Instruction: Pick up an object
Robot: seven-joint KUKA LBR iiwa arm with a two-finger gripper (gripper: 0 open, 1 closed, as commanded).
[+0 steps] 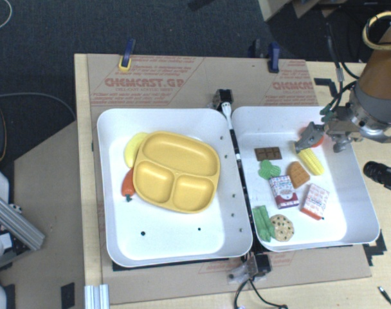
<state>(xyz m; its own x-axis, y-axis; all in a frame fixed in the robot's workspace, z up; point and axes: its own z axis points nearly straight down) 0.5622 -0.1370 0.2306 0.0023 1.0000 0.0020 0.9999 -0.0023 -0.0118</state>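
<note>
Progress: nothing lifted yet; pick not made | gripper (313, 138) hung over right bin's (356, 227) far side, just above corn cob (310, 161); finger state could not be told | left bin (112, 172) held yellow divided plate (176, 171) | room: corn lay near far wall, toys crowded toward centre, open floor to its right.
</note>
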